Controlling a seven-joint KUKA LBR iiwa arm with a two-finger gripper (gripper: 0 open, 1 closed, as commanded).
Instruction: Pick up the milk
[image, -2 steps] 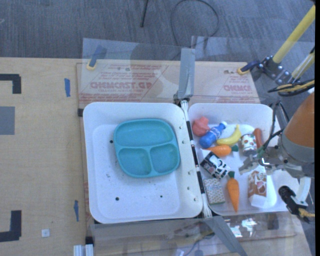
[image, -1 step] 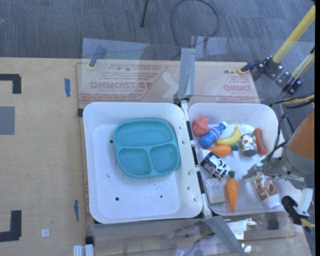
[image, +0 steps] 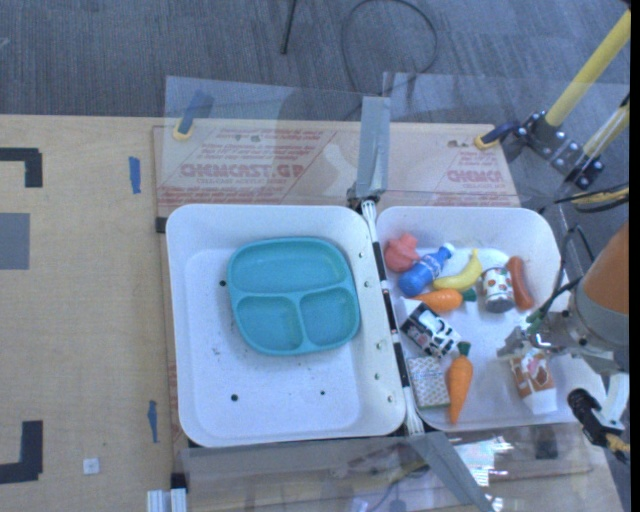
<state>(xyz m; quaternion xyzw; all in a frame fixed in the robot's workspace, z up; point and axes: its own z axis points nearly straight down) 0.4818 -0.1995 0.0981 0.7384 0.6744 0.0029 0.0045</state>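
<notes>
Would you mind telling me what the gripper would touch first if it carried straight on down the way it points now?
Probably the small red-and-white carton lying under the gripper in the right-hand white bin. The black-and-white milk carton lies off to the side, out of that line. Depth is hard to judge here.

A teal divided plate (image: 293, 295) lies in the left bin (image: 190, 330).

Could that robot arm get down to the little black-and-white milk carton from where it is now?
Probably yes. The milk carton lies uncovered in the right bin, with open floor between it and the gripper. A carrot and a small packet lie close beside it, which may crowd the grasp.
</notes>
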